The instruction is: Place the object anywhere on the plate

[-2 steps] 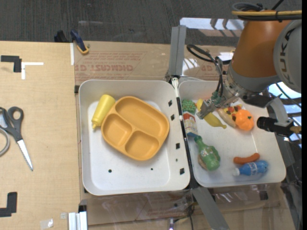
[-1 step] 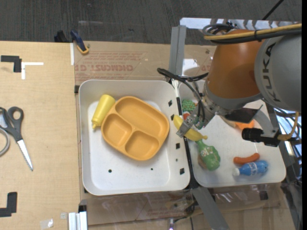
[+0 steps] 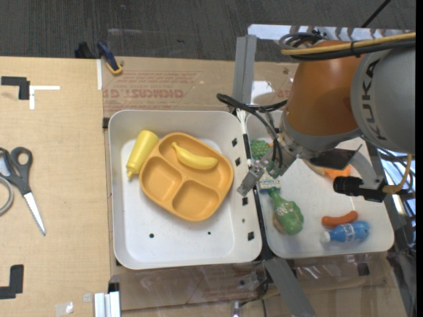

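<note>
Camera view: smooth yellow banana (image 3: 194,156), curved, lay in the top compartment of the glossy orange plastic plate (image 3: 178,197), well left of the claw (image 3: 254,177). Claw hung over the seam between bins; its opening could not be told.

Two bins (image 3: 132,243); left of the pincer (image 3: 254,177), one plate (image 3: 188,207), one banana (image 3: 193,157), one yellow bottle (image 3: 140,152), one scissors (image 3: 25,183).

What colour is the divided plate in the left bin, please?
The plate is orange-yellow, seen clearly in the camera view.
</note>
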